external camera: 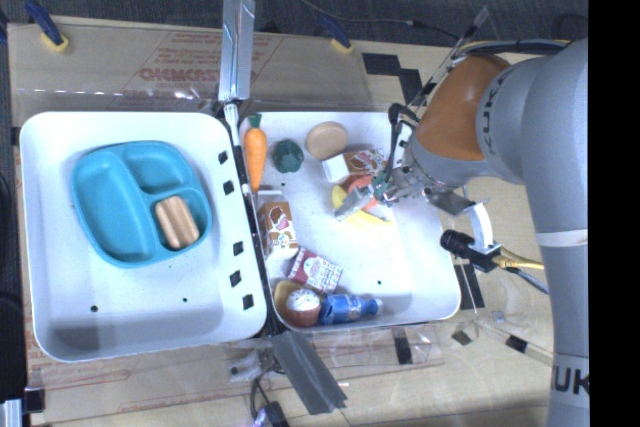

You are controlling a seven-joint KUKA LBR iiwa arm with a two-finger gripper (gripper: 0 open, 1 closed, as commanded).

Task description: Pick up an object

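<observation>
Claw (385,183) hovers in right white bin (425,290) on wooden bench (300,55).

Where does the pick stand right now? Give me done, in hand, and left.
Done: the arm has reached into the right bin, with the gripper low over the small pile of items near its upper middle. In hand: nothing visibly held; the fingers are hard to read here. Left: grasp one item and lift it clear. The carrot and blue bottle lie untouched.
</observation>
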